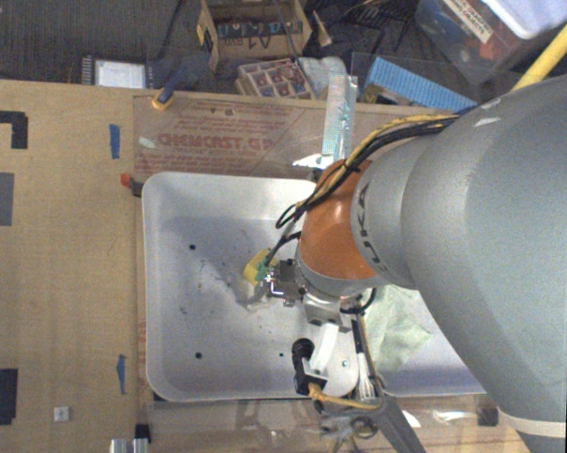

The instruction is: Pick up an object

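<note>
The grey arm with its orange band [335,237] reaches down into the white bin [169,263]. The gripper [258,287] sits low over the bin floor near the middle, pointing left. A small yellow-green object [256,265] lies right at the gripper's tip, touching or partly under it; the view does not show whether it is held. A pale green cloth [398,331] lies on the bin floor to the right, partly hidden by the arm.
The arm covers the right half of the bench. A cardboard sheet [221,143] lies behind the bin. Blue tape marks and black markers sit on the wooden bench [57,258] at left. Clutter and boxes stand at the back.
</note>
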`<action>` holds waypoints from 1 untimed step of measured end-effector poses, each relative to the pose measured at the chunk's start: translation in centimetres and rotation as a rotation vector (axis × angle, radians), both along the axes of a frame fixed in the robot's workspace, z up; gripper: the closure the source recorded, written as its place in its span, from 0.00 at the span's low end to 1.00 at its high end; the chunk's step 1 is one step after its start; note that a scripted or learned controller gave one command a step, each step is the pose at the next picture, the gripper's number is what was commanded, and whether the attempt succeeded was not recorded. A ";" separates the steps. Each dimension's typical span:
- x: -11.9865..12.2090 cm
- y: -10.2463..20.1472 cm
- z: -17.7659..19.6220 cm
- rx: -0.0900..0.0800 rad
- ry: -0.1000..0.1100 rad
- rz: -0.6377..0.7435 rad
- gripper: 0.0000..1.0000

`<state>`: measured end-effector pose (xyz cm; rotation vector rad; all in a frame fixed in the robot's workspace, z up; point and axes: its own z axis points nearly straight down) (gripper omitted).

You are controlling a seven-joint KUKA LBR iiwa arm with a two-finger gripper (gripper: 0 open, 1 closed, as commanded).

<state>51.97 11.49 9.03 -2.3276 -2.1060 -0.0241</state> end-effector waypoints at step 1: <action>3.8 -5.2 10.5 -0.012 0.012 -0.118 0.00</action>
